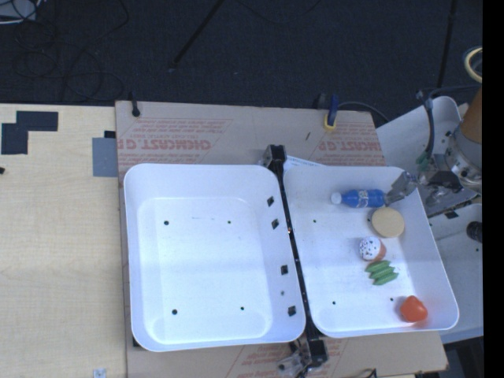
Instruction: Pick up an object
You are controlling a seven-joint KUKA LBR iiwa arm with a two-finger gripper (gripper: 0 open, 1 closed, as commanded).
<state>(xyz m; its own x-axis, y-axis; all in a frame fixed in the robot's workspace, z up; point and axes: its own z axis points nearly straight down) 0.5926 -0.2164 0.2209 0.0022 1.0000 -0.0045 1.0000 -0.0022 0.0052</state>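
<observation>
The right bin (441,290) holds several small objects. A blue bottle (361,198) with a white cap lies on its side near the far wall. A tan round disc (388,223) rests just right of it. Below that lie a white spotted ball (369,248), a green pod-like piece (382,272) and a red-orange fruit (413,309) in the near right corner. My gripper (405,185) hangs over the bin's far right corner, just right of the bottle's end and above the disc. Nothing shows in its grasp.
The left bin (150,211) sits beside the right one, with a black clip strip (285,242) between them. Both rest on a cardboard sheet (205,136). The arm (461,160) and its cables crowd the right edge.
</observation>
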